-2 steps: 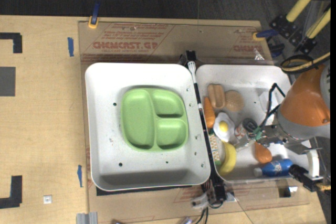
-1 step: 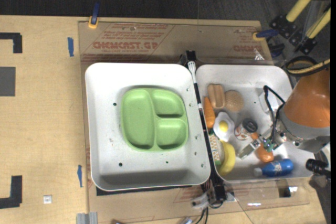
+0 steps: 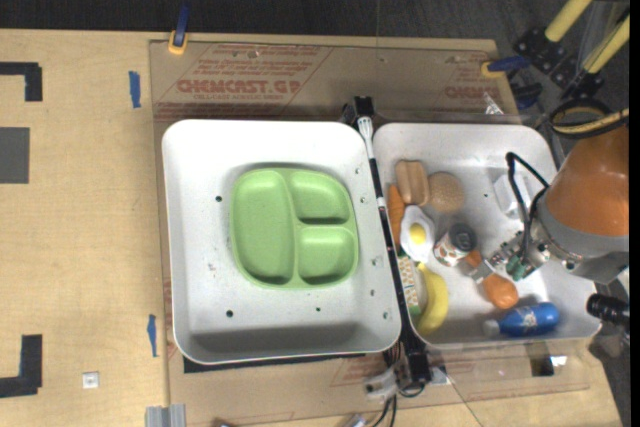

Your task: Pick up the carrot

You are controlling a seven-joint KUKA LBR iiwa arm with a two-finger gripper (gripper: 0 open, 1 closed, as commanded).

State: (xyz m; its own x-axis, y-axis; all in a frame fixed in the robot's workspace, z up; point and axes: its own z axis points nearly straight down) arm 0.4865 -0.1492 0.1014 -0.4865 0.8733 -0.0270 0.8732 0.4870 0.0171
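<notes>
Carrot lies along the left wall of the right bin, mid-frame right, beside one fried egg and one bread roll. Also there: one banana, one blue bottle, one orange fruit. One green divided plate sits in the left bin. Gripper hangs near the fruit; grip state unclear.

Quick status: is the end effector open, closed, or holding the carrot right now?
End effector: cannot be told from this view. Carrot lies in the right bin.
</notes>
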